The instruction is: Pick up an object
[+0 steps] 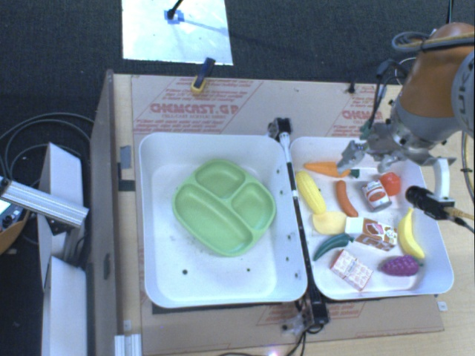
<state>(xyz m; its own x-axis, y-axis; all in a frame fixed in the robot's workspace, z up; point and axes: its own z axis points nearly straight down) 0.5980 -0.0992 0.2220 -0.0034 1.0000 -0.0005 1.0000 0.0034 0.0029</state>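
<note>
Above the far end of the right white bin (445,273) hangs the end effector (364,153); whether it is parted or closed cannot be told, and nothing is seen in it. Just beside it, in that bin, lies an orange plastic carrot (325,169). Nearer in the same bin lie a yellow corn cob (309,191), red sausage (341,197), small labelled can (375,194), yellow banana (410,234) and purple grapes (399,265). Left of that bin, the second white bin (159,273) holds a green divided plate (224,208).
</note>
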